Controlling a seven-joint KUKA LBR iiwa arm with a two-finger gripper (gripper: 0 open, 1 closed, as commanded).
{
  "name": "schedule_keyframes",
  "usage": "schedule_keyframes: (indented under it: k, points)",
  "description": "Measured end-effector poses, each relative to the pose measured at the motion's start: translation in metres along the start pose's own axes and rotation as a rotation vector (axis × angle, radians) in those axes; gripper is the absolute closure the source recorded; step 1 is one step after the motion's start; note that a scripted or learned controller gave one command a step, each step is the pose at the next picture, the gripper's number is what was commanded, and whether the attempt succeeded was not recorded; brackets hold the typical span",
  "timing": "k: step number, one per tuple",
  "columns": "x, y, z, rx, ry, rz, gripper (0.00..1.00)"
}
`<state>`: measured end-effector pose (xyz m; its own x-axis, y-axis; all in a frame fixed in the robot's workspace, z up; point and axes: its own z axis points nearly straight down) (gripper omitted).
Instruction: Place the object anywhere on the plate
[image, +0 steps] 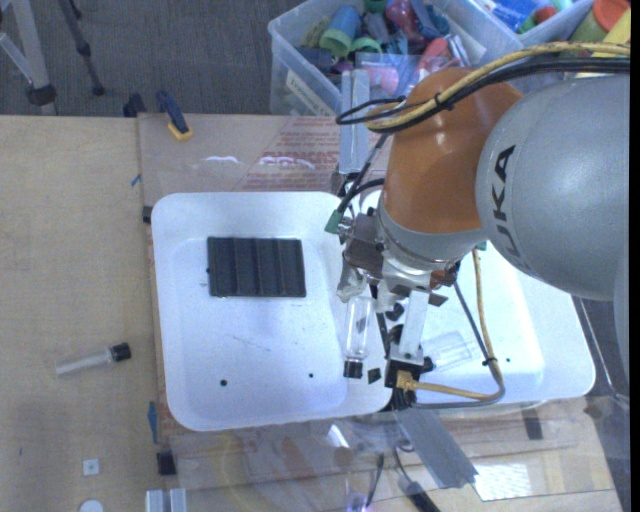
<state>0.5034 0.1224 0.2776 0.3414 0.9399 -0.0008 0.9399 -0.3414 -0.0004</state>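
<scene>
Hanging over the seam between the two bins, the gripper has a clear syringe-like tube alongside its fingers, long axis upright; whether it is clamped, I cannot tell. The dark ribbed plate lies well left.

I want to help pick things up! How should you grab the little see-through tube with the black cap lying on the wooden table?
Probably best to grab the tube around the middle of its clear body, coming straight down from above. It lies flat on the bench, long and thin, so squeeze across its narrow sides. The black cap on its right end is a smaller target.
</scene>
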Motion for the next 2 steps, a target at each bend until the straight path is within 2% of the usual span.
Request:
schedule_keyframes:
  k: [1,2]
  points:
    - [0.102,-0.021,-0.011,0.000,0.000,-0.138,1.00]
    - [0.095,-0.038,0.077,0.004,0.001,-0.903,1.00]
